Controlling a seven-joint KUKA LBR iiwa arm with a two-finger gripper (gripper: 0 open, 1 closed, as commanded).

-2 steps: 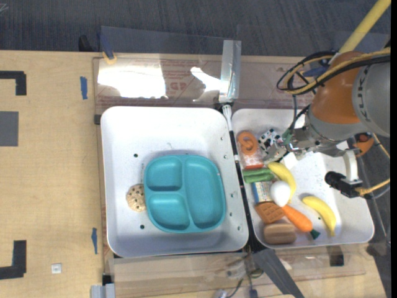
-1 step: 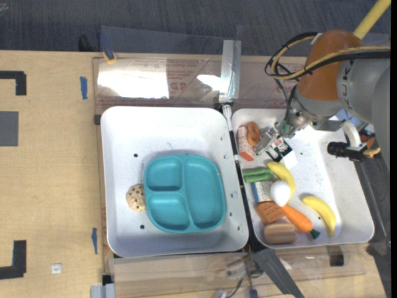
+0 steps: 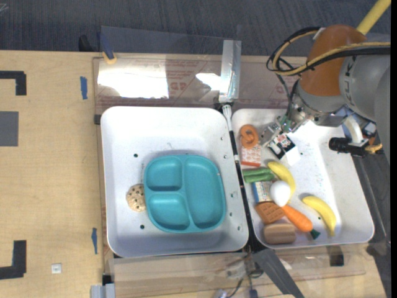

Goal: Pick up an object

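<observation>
My gripper (image 3: 279, 139) hangs over the back of the right bin (image 3: 347, 166), below the orange band of the arm. It sits just right of a round orange item (image 3: 249, 134) and above a small yellow banana (image 3: 282, 172). Nothing can be seen held in it. In the same bin lie a red and white packet (image 3: 250, 158), a green piece (image 3: 258, 176), a white egg (image 3: 281, 194), a carrot (image 3: 298, 218), a larger banana (image 3: 322, 212), a brown block (image 3: 269, 211) and a bread roll (image 3: 279, 233).
The left bin (image 3: 124, 129) holds a teal divided plate (image 3: 183, 192) with a cookie (image 3: 135, 197) at its left side. A clear panel (image 3: 161, 73) stands behind the bins. Cables loop above the arm (image 3: 291, 48).
</observation>
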